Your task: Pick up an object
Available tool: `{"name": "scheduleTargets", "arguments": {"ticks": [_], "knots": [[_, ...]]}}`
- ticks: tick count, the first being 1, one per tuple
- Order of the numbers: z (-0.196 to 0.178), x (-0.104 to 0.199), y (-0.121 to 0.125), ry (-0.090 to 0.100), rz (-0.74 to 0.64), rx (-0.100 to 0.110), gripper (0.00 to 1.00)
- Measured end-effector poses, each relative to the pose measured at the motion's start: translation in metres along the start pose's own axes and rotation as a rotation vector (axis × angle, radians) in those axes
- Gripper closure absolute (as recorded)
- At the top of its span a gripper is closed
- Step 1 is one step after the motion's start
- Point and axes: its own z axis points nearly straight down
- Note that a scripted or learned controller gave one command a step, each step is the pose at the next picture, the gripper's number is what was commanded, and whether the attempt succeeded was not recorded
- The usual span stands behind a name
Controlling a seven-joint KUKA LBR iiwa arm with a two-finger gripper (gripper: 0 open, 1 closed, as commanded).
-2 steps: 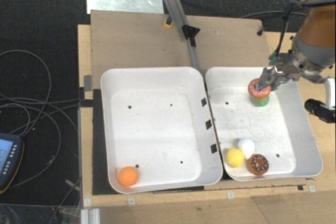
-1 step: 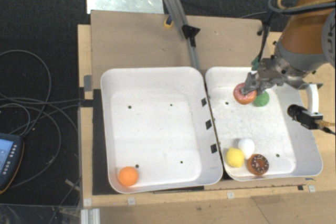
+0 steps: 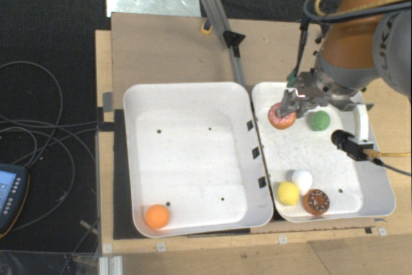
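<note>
The tool sits low over the pink doughnut in the right bin, seemingly placed to grasp it, though I cannot tell its state.

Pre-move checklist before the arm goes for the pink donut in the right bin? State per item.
1. End effector over target: ok, it sits right above the pink donut at the far end of the right bin.
2. Donut between the fingers: cannot tell, the wrist hides the contact.
3. Finger opening: cannot tell.
4. Neighbour spacing: not ok, the green ball lies close beside the donut and could get nudged.
5. Other items out of the way: ok, the yellow ball, white ball and chocolate donut sit at the near end; the orange ball is in the left bin.
</note>
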Motion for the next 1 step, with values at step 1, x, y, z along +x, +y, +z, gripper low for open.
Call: {"name": "scheduleTargets", "arguments": {"ticks": [1], "knots": [[-0.0029,0.046,-0.008,0.0,-0.001,0.0,1.0]]}}
